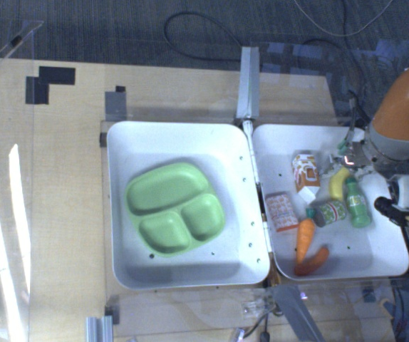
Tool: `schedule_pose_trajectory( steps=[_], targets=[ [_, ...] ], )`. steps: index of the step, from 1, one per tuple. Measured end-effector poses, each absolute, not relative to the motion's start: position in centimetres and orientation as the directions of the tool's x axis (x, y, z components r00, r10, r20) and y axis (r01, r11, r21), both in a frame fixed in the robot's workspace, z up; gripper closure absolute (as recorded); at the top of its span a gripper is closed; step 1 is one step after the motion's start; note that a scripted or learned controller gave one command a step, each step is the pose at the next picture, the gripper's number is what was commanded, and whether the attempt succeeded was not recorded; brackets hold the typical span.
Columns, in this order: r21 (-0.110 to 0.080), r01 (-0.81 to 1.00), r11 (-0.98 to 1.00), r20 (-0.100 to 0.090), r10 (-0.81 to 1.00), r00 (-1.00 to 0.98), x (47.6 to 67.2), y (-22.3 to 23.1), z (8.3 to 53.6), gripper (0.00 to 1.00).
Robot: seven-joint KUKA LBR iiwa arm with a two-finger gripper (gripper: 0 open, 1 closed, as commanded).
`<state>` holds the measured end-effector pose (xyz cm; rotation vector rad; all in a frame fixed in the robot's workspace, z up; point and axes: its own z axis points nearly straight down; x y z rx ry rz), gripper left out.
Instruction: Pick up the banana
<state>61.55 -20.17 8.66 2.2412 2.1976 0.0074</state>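
Observation:
The banana is a short yellow piece lying in the right bin, squeezed between an orange-and-white carton and a green bottle. My gripper hangs just above the banana's far end, at the upper right of that bin. The grey arm with its orange band reaches in from the right behind it. Part of the banana's upper end is covered by the gripper.
Close around the banana lie a dark can, a red-and-white packet, a carrot and a red piece. The left bin holds a green divided tray.

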Motion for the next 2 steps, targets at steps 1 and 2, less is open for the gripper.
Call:
schedule_pose_trajectory(
  steps=[1, 2],
  targets=[
    [0.011, 1.000, -0.016, 0.000, 1.000, 0.016, 61.7, -20.1, 9.9, 1.00],
    [0.005, 0.991, -0.136, -0.001, 0.991, 0.136, 63.6, -13.8, 23.1, 1.00]
  ],
)
